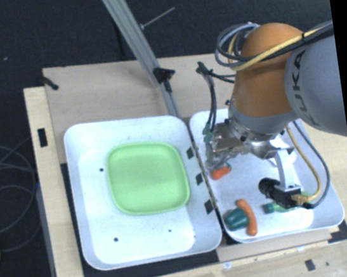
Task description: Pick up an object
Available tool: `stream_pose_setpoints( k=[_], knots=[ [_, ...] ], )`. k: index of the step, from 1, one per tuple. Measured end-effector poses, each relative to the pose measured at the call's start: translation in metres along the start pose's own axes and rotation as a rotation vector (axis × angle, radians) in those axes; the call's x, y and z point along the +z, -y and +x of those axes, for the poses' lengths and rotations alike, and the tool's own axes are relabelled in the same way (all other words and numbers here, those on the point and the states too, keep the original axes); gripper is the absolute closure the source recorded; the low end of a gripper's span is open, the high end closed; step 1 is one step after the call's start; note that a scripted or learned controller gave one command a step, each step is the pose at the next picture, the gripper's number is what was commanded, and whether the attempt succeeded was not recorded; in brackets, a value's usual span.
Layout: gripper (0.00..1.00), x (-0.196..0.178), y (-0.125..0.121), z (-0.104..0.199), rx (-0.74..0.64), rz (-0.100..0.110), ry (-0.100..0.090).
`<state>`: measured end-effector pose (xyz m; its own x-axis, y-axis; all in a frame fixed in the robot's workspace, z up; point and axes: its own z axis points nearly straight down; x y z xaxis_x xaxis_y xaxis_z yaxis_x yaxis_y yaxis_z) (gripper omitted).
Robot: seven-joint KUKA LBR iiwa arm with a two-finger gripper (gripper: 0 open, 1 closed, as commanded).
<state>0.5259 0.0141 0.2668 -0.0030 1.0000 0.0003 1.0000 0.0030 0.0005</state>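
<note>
My gripper point(217, 158) hangs over the left side of the right bin point(321, 210), close to the wall shared with the left bin. A small orange-red object point(220, 173) shows right at the gripper's lower tip; whether it is touched or held is unclear. Near the front of the right bin an orange carrot-shaped piece point(248, 216) lies against a dark green object point(234, 221). The wrist and arm cover much of the right bin's floor.
A light green square plate point(147, 177) fills the middle of the left bin point(98, 241). A grey slanted pole point(138, 43) rises behind the bins. A small green piece point(278, 207) lies at the right bin's front right.
</note>
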Motion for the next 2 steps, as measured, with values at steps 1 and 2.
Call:
stream_pose_setpoints(
  k=[1,2],
  knots=[
    [1.0,-0.0018,0.0021,0.0491,-0.001,0.0,-0.001],
    [0.0,-0.0018,0.002,0.0472,0.003,0.0,0.0]
  ],
)
